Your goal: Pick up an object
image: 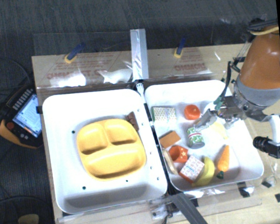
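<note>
My gripper [215,123] hangs over the right side of the right bin [250,172], open, with nothing between its fingers. One finger [204,120] points toward a small green can [196,138] just to its lower left. An orange round piece [192,111] lies to the gripper's left. A carrot [223,157] lies below it, beside a banana [206,172] and a small red-and-white box [191,168]. A red cup [179,153], a brown cracker [169,138] and a green-white packet [163,113] sit along the bin's left side.
The left bin [60,158] holds a yellow divided tray [111,147], with a small dark piece [132,119] at its top right corner. A ridge [153,142] separates the two bins. The arm's orange band [267,62] stands at the right.
</note>
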Robot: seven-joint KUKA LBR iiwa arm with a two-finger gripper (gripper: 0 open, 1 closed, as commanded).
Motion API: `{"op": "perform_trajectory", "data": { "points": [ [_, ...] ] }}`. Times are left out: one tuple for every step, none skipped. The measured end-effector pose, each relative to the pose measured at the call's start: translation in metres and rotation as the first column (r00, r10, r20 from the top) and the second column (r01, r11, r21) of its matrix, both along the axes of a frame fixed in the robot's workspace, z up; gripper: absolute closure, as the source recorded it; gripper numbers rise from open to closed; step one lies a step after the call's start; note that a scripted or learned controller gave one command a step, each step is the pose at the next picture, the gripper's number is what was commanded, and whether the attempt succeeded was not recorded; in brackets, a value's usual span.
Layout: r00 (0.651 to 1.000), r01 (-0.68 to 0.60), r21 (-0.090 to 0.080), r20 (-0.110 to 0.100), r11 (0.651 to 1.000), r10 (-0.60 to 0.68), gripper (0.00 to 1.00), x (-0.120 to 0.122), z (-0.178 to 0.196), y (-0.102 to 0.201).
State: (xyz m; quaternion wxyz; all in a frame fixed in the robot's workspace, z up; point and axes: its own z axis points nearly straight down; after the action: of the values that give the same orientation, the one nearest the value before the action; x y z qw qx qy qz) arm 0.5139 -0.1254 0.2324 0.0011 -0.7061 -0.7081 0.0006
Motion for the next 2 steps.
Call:
{"op": "perform_trajectory", "data": {
  "points": [
    [0.967,-0.255,0.001,0.001,0.967,0.255,0.00,0.004,-0.079,-0.028],
    [0.914,-0.406,-0.002,0.001,0.914,0.406,0.00,0.060,-0.095,-0.068]
  ]
}}
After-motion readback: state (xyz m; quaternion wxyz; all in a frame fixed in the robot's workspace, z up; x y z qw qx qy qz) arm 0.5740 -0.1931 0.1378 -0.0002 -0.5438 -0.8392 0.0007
